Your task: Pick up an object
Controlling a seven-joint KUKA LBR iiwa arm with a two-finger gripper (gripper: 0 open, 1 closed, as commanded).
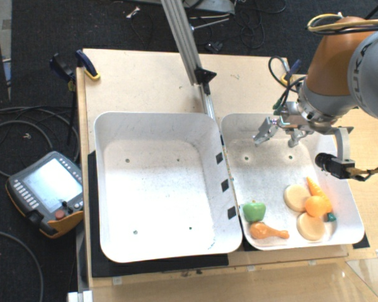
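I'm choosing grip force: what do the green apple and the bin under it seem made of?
Green apple: apparently moulded plastic, a toy; uniform bright colour, smooth, slightly glossy. Right bin: looks like thin white plastic, matte and scuffed with dark specks, with rounded formed corners. Neither is certain from looks alone.

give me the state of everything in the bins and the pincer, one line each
pincer: fingers spread open, holding nothing, above the right bin's far end
green apple: lying loose by the right bin's near left wall
orange drumstick: lying flat, near the apple
orange fruit: resting against the two beige discs
left bin: sits level beside the right bin
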